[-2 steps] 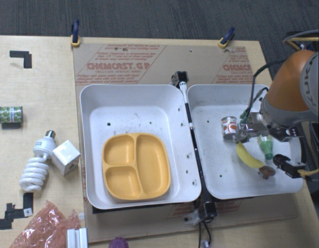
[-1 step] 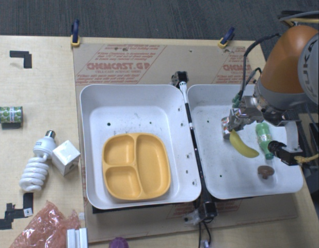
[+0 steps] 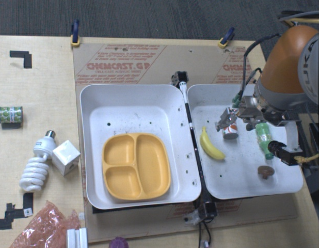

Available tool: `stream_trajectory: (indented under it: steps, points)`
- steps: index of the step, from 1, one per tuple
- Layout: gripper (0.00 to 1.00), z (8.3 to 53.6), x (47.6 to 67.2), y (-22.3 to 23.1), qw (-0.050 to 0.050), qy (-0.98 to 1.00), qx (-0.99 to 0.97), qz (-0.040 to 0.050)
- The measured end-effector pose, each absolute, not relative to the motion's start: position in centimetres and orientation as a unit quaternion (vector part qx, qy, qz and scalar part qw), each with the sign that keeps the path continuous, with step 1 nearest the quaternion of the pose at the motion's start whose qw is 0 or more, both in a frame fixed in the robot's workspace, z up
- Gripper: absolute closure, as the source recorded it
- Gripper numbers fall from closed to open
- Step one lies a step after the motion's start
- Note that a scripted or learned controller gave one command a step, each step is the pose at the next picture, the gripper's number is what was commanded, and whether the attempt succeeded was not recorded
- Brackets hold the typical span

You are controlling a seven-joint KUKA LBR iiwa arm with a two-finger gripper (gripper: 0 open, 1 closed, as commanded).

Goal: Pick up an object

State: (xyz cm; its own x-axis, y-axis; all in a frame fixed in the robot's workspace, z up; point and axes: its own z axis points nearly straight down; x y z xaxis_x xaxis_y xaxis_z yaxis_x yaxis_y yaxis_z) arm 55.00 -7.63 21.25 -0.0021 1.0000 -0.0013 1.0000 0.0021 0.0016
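On the far left of the frame, outside the bins, I see a small green can (image 3: 10, 115) lying on the bench, and below it a spiral light bulb (image 3: 36, 162) touching a small white cube (image 3: 66, 157). A crumpled pink bag (image 3: 45, 227) sits in the lower left corner.

Moving right, the left bin (image 3: 92, 112) holds a yellow divided plate (image 3: 136, 166) with three compartments, lying flat in its lower half.

Across the divider, the right bin (image 3: 211, 102) carries the loose objects. A banana (image 3: 210, 145) lies near its left wall, curving from upper left to lower right. Right of it, a small red and white can (image 3: 230, 131) stands near the middle of the bin. Further right, a green bottle (image 3: 264, 139) lies roughly top to bottom in the frame, and below it a small brown object (image 3: 266, 171) rests near the bin's lower right corner.

My gripper (image 3: 227, 121) reaches in from the right, over the upper middle of the right bin, just above and touching or nearly touching the red and white can. I cannot tell whether its fingers are apart or together, nor whether they hold anything. The orange band (image 3: 288, 61) of the arm fills the upper right.
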Motion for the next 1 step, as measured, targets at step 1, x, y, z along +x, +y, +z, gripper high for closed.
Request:
stream_trajectory:
  steps: [1]
  points:
    - [0.0, 9.22, 52.91, -12.36, 0.0, 0.706, 0.708, -0.0002]
